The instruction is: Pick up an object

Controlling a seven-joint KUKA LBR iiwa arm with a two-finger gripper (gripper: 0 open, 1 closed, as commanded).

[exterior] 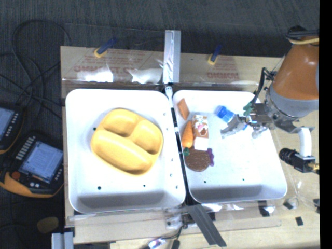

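Observation:
My gripper (241,130) hangs over the right bin (259,185), in its upper right part, open with nothing between its fingers. Just to its upper left lies a small blue object (223,112), apart from the fingers. Along the right bin's left side are an orange block (182,108), a white and red packet (201,126), an orange carrot (187,135), a brown round disc (197,161) and a small purple piece (210,153). A large yellow lumpy object (127,140) fills the middle of the left bin (83,191).
The divider between the bins runs down the middle (176,154). Bare white floor spreads across the right bin's lower right half. The arm's orange band (298,74) stands over the bin's right rim. Handheld controllers (31,160) lie off the bench at left.

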